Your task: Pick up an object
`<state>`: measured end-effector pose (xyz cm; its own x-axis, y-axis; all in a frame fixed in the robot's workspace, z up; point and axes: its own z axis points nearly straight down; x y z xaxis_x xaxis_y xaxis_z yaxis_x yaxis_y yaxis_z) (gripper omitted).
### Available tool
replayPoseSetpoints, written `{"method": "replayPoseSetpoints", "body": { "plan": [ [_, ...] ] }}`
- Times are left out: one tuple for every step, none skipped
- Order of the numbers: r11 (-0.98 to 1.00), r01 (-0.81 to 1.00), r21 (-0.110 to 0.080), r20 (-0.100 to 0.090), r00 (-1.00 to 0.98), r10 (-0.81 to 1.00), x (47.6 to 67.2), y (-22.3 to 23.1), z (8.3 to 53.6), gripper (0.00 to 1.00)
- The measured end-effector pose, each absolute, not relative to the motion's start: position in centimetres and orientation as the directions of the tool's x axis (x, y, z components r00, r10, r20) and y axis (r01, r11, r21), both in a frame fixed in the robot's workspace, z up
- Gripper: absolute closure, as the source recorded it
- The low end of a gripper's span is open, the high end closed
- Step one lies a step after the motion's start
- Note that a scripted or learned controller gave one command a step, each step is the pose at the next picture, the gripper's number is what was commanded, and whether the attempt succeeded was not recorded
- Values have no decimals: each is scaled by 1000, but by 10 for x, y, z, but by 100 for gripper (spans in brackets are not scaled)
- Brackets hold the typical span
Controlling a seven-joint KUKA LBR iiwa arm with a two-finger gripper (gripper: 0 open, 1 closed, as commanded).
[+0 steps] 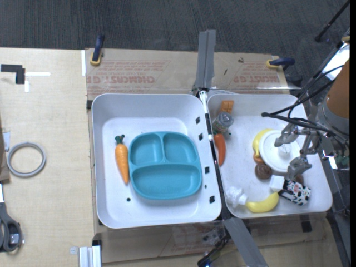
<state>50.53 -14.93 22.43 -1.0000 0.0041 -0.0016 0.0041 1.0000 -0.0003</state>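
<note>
My gripper [293, 152] hangs over the right bin [245, 121], near its right side, open. One finger [286, 136] points toward a white round lid-like object [275, 151] that lies on something yellow [260, 139]; the other finger [300, 166] is just above a black-and-white cow-patterned toy [295, 192]. Nothing is held between the fingers. A small brown piece [262, 171] sits beside the white object. A yellow banana [263, 203] and a white crumpled item [235, 196] lie at the bin's front edge.
Along the right bin's left wall lie an orange-red carrot-like toy [220, 149], a small grey bottle [223, 120] and an orange block [227, 105]. The left bin [105, 193] holds a blue divided plate [165, 164] and a carrot [122, 158]. Cables trail from the arm at right.
</note>
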Motion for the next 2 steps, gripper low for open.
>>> {"method": "replayPoseSetpoints", "body": {
  "plan": [
    [1000,12,-1,-9,-1000,12,580,-160,104,0],
    [998,59,0,-3,-998,59,582,-135,93,0]
  ]
}}
